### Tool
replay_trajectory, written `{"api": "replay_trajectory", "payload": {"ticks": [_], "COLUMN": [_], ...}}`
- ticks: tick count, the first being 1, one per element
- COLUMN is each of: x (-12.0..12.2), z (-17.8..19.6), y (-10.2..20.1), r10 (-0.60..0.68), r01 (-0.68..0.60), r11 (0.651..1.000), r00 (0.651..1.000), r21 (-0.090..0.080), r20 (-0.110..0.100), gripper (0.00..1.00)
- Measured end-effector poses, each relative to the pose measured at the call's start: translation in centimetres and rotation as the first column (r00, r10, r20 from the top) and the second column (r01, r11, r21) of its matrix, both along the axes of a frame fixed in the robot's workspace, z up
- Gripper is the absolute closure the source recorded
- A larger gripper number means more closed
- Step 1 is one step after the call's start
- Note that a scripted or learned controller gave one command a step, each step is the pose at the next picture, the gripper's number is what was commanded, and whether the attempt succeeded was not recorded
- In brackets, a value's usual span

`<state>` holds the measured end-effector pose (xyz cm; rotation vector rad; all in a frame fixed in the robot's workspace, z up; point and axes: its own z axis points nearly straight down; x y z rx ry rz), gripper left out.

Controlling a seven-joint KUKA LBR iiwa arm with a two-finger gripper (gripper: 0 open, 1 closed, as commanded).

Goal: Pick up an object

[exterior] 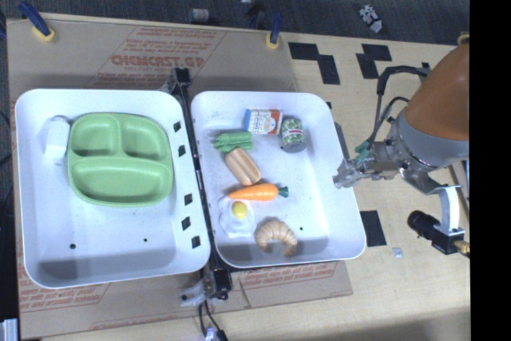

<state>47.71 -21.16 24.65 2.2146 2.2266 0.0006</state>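
Lying flat in the right bin [343, 196], an orange carrot [254, 192].

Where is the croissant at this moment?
The croissant lies in the right bin, near its front edge, just right of the fried egg and below the carrot.

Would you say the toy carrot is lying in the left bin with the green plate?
No, the carrot lies in the right bin, between the hot dog and croissant.
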Motion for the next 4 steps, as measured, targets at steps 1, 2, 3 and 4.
{"api": "replay_trajectory", "payload": {"ticks": [1, 2, 3, 4], "x": [-0.1, 0.0, -0.1, -0.1], "z": [-2.8, -2.5, -15.4, -15.4], "y": [0.1, 3.4, 2.5, 2.5], "r10": [0.001, 0.003, 0.001, 0.001], "r01": [-0.001, -0.003, -0.001, -0.001], "r11": [1.000, 1.000, 1.000, 1.000], "r00": [1.000, 1.000, 1.000, 1.000], "r21": [0.001, 0.001, 0.002, 0.002], "r20": [-0.004, -0.004, -0.004, -0.004], "gripper": [1.00, 1.00, 1.00, 0.00]}}
